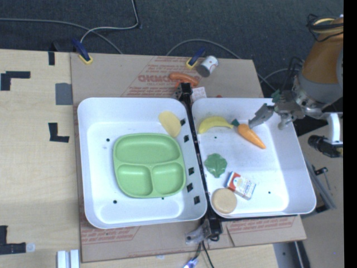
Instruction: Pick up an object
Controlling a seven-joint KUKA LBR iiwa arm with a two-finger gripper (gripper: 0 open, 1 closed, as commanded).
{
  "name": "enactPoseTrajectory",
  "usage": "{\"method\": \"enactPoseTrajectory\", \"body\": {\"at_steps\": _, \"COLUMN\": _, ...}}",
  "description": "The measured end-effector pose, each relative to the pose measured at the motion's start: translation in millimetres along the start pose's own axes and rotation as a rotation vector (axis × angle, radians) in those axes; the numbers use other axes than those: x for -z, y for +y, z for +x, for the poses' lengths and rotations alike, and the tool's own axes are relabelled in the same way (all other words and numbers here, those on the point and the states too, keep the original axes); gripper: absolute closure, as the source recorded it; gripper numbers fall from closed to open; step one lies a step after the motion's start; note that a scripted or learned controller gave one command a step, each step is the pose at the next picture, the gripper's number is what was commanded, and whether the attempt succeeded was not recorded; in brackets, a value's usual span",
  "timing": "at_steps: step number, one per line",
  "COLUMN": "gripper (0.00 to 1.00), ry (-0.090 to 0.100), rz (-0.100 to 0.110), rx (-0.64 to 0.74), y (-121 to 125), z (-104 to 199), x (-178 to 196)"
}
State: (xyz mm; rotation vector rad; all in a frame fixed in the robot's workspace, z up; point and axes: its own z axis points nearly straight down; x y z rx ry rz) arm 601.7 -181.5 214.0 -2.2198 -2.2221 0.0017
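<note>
Carrot (252,136), orange, tapered, green-topped, lying at a slant in upper part of right bin (290,177), right of frame centre, just below and left of gripper (271,115). Beside it, to the left: one yellow banana (213,124), curved, smooth, near the bin's upper left corner, its tip close to the carrot's green end. Lower down, toward the left wall: one green broccoli-like piece (215,164), lumpy. Below and right of that: one small red-and-white carton (241,185), boxy, tilted. At bottom left corner of same bin: one round tan disc (225,201), flat like a cookie. Five things counted there. Left bin (95,149), centre-left of frame, shallow white plastic with rounded corners: one pale green divided plate (149,165), three compartments, smooth and matte; one pale yellow rounded lump (170,123) at upper right of that bin, touching or just beside the plate's rim. Two things counted there. Two bins side by side on brown cardboard (111,77) over a light wooden bench (33,166). Grey arm (323,66) with orange band at upper right of frame. Two grey fingers spread apart above the right bin's upper right rim, nothing between them, carrot not gripped.
</note>
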Motion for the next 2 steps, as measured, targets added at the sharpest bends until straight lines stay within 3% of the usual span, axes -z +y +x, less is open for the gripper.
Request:
{"method": "enactPoseTrajectory", "body": {"at_steps": 1, "gripper": 0.0, "ry": -0.001, "rz": -0.005, "rx": 0.002, "y": 28.2, "z": 10.4, "x": -126.8}}
{"method": "enactPoseTrajectory", "body": {"at_steps": 2, "gripper": 1.0, "ry": -0.004, "rz": -0.006, "rx": 0.003, "y": 28.2, "z": 10.0, "x": -117.2}}
